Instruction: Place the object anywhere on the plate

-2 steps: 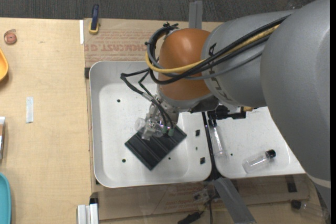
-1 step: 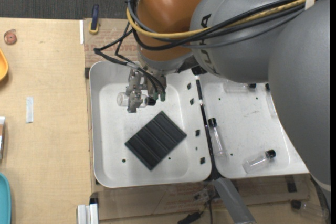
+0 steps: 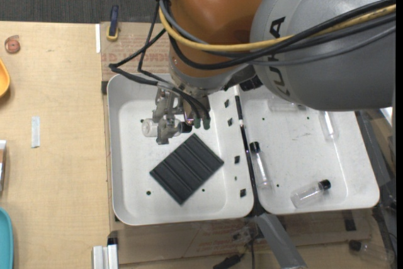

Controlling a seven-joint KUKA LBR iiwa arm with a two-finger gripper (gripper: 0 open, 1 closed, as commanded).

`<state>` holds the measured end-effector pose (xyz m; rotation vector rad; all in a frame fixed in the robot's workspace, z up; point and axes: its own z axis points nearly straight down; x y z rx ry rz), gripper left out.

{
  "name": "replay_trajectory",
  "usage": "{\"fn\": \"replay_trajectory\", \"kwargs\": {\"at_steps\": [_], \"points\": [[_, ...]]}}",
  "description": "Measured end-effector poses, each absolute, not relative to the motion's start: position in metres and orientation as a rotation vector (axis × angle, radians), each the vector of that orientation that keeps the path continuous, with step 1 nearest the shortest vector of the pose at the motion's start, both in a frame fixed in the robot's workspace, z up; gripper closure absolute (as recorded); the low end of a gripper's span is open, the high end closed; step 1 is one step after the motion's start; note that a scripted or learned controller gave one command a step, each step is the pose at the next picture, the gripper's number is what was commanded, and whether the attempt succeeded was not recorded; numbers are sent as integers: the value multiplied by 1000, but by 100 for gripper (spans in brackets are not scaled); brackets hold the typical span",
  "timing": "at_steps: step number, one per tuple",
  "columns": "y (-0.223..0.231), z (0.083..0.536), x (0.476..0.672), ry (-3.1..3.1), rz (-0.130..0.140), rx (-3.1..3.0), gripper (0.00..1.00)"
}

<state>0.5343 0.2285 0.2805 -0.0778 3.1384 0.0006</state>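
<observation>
In the camera view the grey arm [image 3: 327,41] comes in from the right side and crosses above the right bin [image 3: 352,198]. Its thick body covers the far part of that bin. The orange band [image 3: 214,9] sits high over the far edge of the left bin [image 3: 126,198], and black and yellow cables loop around it. Below the band the wrist points down into the left bin, and the gripper [image 3: 167,123] hangs in the far half of this bin, a little left of the bin's middle. It is seen nearly from above, and its metal parts and wires overlap. For this reason I cannot tell if the gripper is spread or pressed together. A small white cylinder [image 3: 149,128] lies right at the left side of the gripper, touching it or almost touching it. I cannot tell if it is held. The plate [image 3: 187,168], a dark grey ribbed square turned like a diamond, lies flat on the floor of the left bin, just in front of the gripper and apart from the white cylinder. In the right bin a clear vial with a black cap [image 3: 312,192] lies near the front edge. Another vial [image 3: 257,160] lies along the wall between the two bins.
</observation>
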Motion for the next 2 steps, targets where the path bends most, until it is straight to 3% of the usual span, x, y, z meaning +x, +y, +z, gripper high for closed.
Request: {"fn": "replay_trajectory", "kwargs": {"at_steps": [1, 2], "points": [[193, 264, 490, 3141, -1, -83, 100], [128, 300, 510, 3135, 0, -162, 100]]}}
